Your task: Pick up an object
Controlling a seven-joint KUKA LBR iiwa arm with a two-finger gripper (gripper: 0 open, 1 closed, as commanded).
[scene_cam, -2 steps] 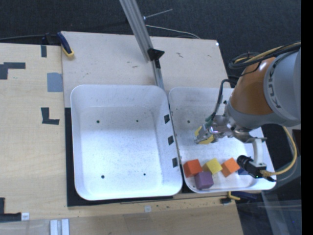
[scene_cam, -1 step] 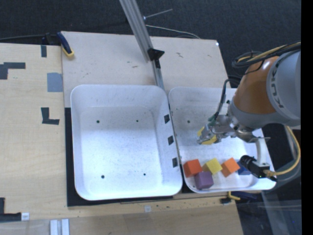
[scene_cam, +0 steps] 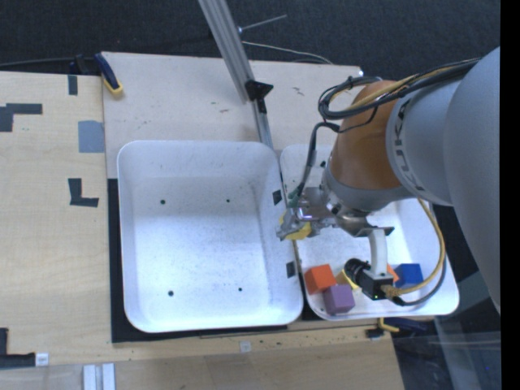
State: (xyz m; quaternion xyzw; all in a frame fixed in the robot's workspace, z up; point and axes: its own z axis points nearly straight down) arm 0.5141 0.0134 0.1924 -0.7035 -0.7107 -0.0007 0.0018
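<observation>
My gripper point(scene_cam: 294, 226) hangs at the left wall of the right bin point(scene_cam: 445, 301), next to the divide between the two bins. A small yellow object point(scene_cam: 300, 231) sits between its fingertips, with a grey finger point(scene_cam: 286, 234) lying across its left side. Lower in the same bin lie an orange cube point(scene_cam: 319, 278), a purple cube point(scene_cam: 339, 299) and a blue block point(scene_cam: 409, 275). The arm's bulky wrist covers the middle and back of this bin.
The left bin point(scene_cam: 123, 218) stands right beside the gripper, its right wall a few centimetres away. A slanted metal pole point(scene_cam: 231, 47) reaches down to the bins' back edge. A black cable fitting point(scene_cam: 367, 279) hangs over the cubes.
</observation>
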